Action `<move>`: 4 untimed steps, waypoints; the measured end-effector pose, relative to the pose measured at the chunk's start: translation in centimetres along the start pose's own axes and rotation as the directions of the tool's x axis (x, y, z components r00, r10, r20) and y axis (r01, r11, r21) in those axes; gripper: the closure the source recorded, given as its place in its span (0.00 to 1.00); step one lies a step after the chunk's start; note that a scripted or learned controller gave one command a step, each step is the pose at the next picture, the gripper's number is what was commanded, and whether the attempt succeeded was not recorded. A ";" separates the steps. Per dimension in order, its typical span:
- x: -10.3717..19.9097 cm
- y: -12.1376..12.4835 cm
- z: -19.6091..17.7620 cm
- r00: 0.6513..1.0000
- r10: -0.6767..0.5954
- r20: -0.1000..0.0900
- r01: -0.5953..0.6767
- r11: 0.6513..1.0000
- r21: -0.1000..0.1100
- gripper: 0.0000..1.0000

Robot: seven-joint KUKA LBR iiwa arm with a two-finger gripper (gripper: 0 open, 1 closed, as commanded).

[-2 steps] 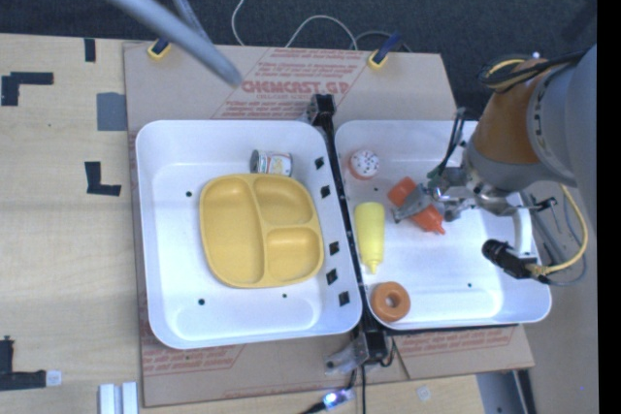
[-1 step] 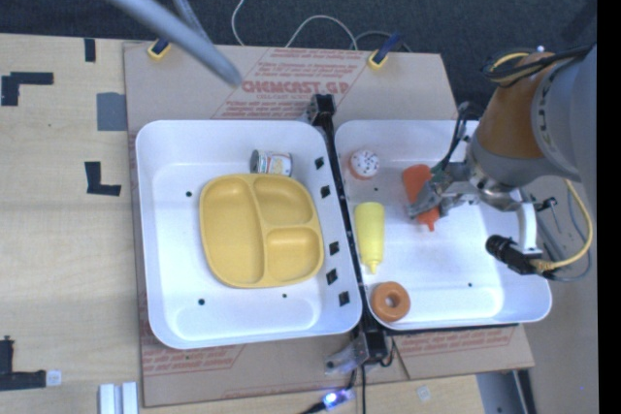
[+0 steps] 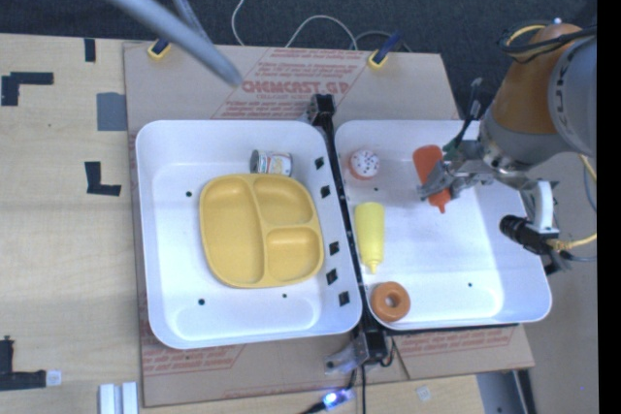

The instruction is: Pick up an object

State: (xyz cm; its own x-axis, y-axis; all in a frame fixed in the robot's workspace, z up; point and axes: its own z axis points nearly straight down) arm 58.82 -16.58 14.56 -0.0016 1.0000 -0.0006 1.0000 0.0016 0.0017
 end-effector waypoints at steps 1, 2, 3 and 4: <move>-0.2 -0.9 -5.3 1.000 0.001 0.000 -0.001 1.000 -0.001 1.00; -0.2 -0.8 -10.6 1.000 0.000 0.001 0.000 1.000 -0.002 1.00; 4.8 -0.1 -11.1 1.000 -0.004 -0.002 0.004 1.000 0.002 1.00; 10.0 0.8 -9.4 1.000 -0.004 -0.002 0.004 1.000 0.004 1.00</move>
State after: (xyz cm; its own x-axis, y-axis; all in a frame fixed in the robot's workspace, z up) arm 59.54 -6.58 23.96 -0.0061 1.0000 0.0011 1.0000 0.0061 -0.0027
